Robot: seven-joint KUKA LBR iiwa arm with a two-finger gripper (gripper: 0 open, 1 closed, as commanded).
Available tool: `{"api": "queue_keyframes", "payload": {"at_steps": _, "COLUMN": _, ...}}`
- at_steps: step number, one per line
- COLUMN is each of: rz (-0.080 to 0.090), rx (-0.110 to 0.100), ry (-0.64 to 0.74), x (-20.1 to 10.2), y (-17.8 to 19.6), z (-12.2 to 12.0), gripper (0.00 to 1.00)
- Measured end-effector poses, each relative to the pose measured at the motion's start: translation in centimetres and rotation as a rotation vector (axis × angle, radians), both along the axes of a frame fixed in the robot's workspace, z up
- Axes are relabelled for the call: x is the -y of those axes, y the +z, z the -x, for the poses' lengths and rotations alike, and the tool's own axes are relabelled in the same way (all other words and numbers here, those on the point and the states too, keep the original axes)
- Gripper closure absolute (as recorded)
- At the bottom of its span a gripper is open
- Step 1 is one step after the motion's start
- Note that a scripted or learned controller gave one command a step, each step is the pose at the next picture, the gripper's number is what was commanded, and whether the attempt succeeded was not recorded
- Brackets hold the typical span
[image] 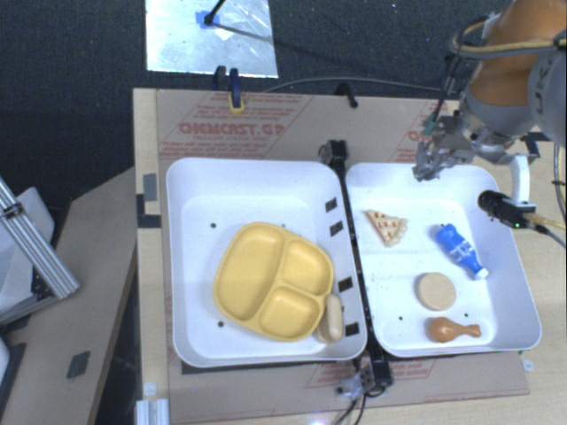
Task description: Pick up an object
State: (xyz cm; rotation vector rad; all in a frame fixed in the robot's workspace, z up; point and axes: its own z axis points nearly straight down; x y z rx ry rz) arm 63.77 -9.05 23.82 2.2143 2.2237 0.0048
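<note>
Cardboard (266, 122) covers the bench (106, 237) under two white bins. The left bin (190, 193) holds a yellow divided tray (270, 282). The right bin (514, 273) holds a pizza slice (386, 227), a blue bottle (459, 249), a round cookie (436, 291) and a drumstick (452, 329), all well apart. The gripper (430, 168) hangs over this bin's far edge, holding nothing; how wide it stands I cannot tell. Dark carpet (71, 60) lies behind the bench.

Mostly smooth plastic in front of you, on matt board.
You see two white bins (266, 180) of smooth, faintly glossy plastic, a yellow divided tray (270, 277) in satin plastic, a shiny blue bottle (459, 249), a dull metal hand (431, 162), and a surface (266, 122) of matt printed cardboard.
</note>
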Motion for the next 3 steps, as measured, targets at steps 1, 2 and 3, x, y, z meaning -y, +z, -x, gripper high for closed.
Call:
{"api": "queue_keyframes", "payload": {"at_steps": 1, "rz": -0.002, "rx": -0.003, "ry": 0.004, "x": -5.2, "y": 0.7, "z": 2.2, "gripper": 1.00}}
{"api": "queue_keyframes", "payload": {"at_steps": 2, "rz": -0.002, "rx": -0.004, "ry": 0.005, "x": -10.4, "y": 1.3, "z": 3.7, "gripper": 1.00}}
{"api": "queue_keyframes", "payload": {"at_steps": 3, "rz": -0.002, "rx": -0.005, "ry": 0.006, "x": -16.3, "y": 0.6, "z": 5.2, "gripper": 1.00}}
